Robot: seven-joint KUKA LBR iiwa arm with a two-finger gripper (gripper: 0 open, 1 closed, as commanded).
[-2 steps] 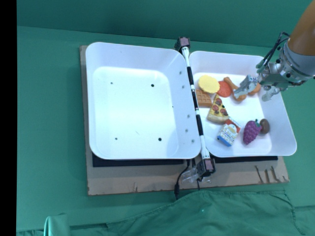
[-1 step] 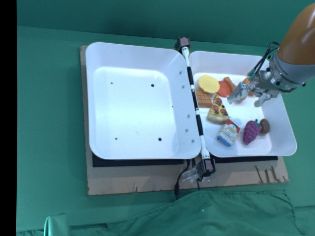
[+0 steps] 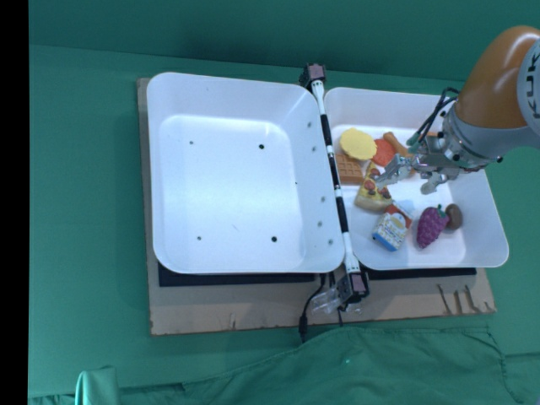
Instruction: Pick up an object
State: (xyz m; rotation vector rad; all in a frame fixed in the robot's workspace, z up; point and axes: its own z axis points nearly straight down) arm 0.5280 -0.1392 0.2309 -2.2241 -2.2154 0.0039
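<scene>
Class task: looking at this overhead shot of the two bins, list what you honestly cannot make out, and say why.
- Gripper finger state: too small and cluttered in the camera view.
- Orange toy: partly hidden by the gripper.
- Arm: cut off by the right edge.
- Carton label: too small.

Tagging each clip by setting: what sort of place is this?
Probably a lab grasping bench, not a home: two white bins on a green-draped bench, toy food such as purple grapes, and the arm's hand above them.
</scene>
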